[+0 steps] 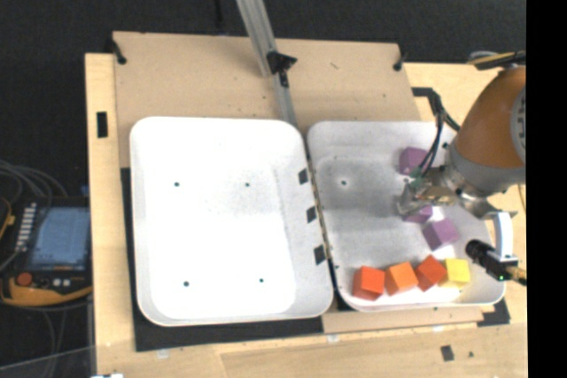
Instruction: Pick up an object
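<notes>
Over the right-hand bin [354,146] of two white bins on a wooden worktop [257,57], a grey KUKA arm [496,133] with an orange band reaches in from the right, its gripper [415,199] low among a cluster of purple blocks. One purple block [412,159] lies just behind the gripper, another [440,232] just in front, and a sliver of purple [423,212] shows right at the tool. Whether the jaws are open or closed on anything cannot be told, as the wrist and tool body cover them from above. Along the bin's near wall sit a red-orange block [368,281], an orange block [401,277], a red block [431,271] and a yellow block [457,270], untouched. The left bin [221,217] holds no blocks. By the look of it, the pick is at the reach-and-grasp stage, with nothing lifted clear yet; closing and raising remain.
</notes>
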